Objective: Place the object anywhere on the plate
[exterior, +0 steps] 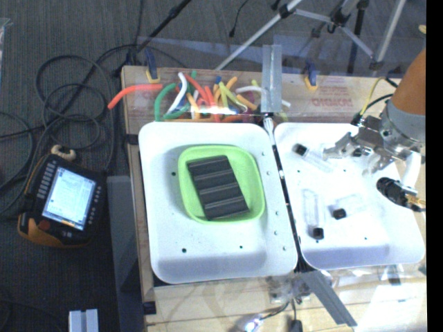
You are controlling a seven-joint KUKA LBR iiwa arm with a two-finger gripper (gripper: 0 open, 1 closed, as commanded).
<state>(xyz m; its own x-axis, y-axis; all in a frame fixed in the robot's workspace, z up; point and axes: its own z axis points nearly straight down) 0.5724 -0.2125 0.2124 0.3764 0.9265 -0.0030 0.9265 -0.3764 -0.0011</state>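
The robot's metal two-finger hand point(360, 146) hangs over the far right part of the right-hand shallow white plastic bin point(387, 251), reaching in from the right under the grey wrist and orange band of the arm point(410, 99). I cannot tell whether the hand is open or closed, and nothing can be made out in its grip.

The dark grey ribbed rectangular block point(217, 187) lies well to the left of the hand, in the other bin, flat on the square lime-green plastic plate point(185, 192), slightly turned against the plate's edges. The plate sits in the middle of the left-hand shallow white plastic bin point(208, 258), apart from its walls.

Just left of the hand, in the same bin, lies a clear plastic tube with a black cap point(308, 153). Nearer the camera than the hand lie a second clear tube with a black end point(313, 216) and a small black cube-like piece point(338, 213).

Beyond the bins, on the wooden table point(346, 88), a tangle of coloured flexible tubes point(201, 95) lies far to the hand's left. On the floor, further left still, sits an orange-edged teach pendant with a lit screen point(64, 199).
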